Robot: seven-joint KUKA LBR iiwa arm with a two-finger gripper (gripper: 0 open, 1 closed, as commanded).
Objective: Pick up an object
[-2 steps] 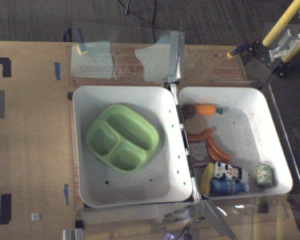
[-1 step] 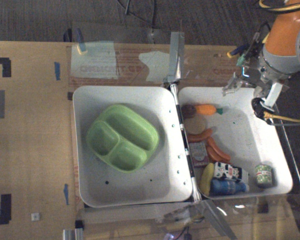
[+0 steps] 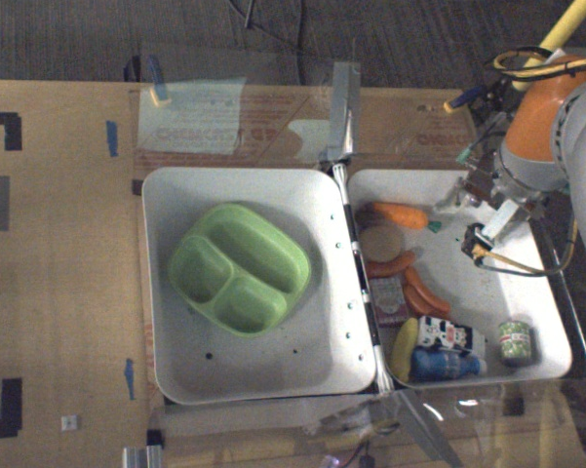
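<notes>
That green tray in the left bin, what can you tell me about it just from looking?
The green tray is a rounded, lime-coloured divided plate that looks like smooth plastic. It has three sunken compartments: a long one along its upper right side and two smaller ones below and left. It lies flat, right way up, turned at a slant, a little left of the middle of the left bin. It rests on the bin's white floor and touches none of the walls. Its compartments hold nothing.

A robotics lab: a plywood bench point(image 3: 58, 281) marked with blue tape point(image 3: 111, 137) and black squares, loose cables point(image 3: 263, 8) on grey carpet, two white bins point(image 3: 166, 359) of toy food.
</notes>
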